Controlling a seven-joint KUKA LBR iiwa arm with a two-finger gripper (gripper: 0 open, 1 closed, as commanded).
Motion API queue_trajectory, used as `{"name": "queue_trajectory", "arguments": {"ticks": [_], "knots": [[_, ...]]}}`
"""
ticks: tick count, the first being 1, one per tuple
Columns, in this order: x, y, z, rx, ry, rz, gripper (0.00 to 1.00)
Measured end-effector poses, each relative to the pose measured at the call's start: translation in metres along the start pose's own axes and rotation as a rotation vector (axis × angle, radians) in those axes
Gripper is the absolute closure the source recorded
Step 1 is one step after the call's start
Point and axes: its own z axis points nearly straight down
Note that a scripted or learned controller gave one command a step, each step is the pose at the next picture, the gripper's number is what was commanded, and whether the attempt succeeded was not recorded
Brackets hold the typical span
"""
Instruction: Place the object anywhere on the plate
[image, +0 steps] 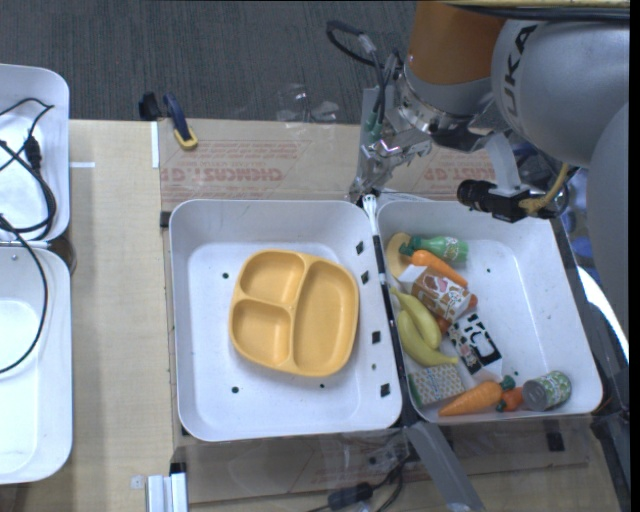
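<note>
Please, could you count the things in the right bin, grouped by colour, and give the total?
Orange: 2, a carrot and a carrot
Yellow: 1, a banana bunch
Green: 1, a bottle
Grey: 1, a can
Mixed colours: 3, a snack packet, a black-and-white card, a patterned packet
Total: 8

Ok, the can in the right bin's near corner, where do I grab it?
Judging by its pose, take the can across its round body, coming straight down. It lies on its side by the bin wall, so set the fingers across its width. The carrot is close on its left, so keep clear of that.
</note>
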Motion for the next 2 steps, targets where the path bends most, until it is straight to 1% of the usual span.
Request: {"name": "queue_trajectory", "arguments": {"ticks": [1,2], "knots": [[0.047,0.018,0.07,0.003,0.002,-0.09,1.0],[0.118,0.004,0.135,0.002,0.002,-0.158,1.0]]}}
